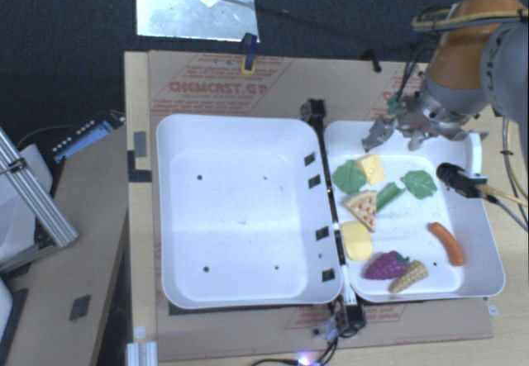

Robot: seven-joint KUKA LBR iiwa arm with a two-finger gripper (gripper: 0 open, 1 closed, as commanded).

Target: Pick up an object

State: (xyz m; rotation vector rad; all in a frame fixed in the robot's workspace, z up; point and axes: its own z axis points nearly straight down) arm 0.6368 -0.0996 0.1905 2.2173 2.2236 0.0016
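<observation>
Objects: toy foods are gathered in the right bin (pixel 488 269), none gripped.
Counter (pixel 207 83): two white bins are carried side by side.
Left bin (pixel 178 191): its bare floor is seen.
Arm (pixel 475 42): it is reached in from the right, above the right bin's far edge.
Tool (pixel 395 135): it is hung over the far rim; nothing is seen between its fingers, and their spread cannot be told.
Grapes (pixel 384 264): laid at the near wall, touching the cone (pixel 409 276).
Carrot (pixel 447 243): set apart, on the right.
Leaf (pixel 420 183): placed near the cheese (pixel 372 168).
</observation>
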